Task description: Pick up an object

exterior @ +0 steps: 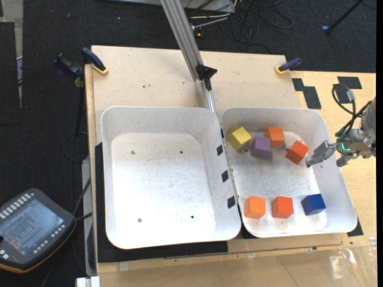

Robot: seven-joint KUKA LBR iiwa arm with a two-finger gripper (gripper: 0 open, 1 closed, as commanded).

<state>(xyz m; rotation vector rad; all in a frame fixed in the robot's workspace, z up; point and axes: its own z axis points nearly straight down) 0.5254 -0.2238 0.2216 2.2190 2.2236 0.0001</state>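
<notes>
Hovering hand point(318, 155) beside tilted red cube point(297, 152)

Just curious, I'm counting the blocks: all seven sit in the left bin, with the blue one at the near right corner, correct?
Not quite. The camera view shows all seven blocks in the right bin, not the left. The blue block does sit near its near right corner.

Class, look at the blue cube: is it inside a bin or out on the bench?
Inside. The blue cube rests on the right bin's floor near its front right corner, beside two orange cubes.
</notes>
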